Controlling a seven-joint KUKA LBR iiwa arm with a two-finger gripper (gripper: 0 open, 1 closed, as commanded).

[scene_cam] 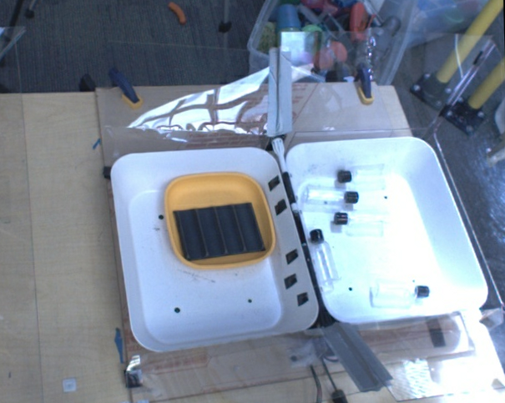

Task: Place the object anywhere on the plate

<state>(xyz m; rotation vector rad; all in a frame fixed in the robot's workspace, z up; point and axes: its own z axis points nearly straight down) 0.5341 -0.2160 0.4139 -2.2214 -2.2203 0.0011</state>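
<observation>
Lying flat on the yellow plate (219,187), left bin (149,318) — dark ridged object (219,231) placed already; tool state: cannot tell.

A dark ribbed object (219,231) lies on the yellow plate (179,200) in the left bin (149,318).

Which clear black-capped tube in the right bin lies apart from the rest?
The clear black-capped tube near the right white bin's front edge; the others cluster toward the bin's back-left.

- Left white bin (149,326) and right white bin (455,254) touch side by side on the wooden worktop (46,247).
- Clear black-capped vials (336,199) lie scattered in the right bin.
- Crumpled foil (203,111) lies behind the bins.
</observation>
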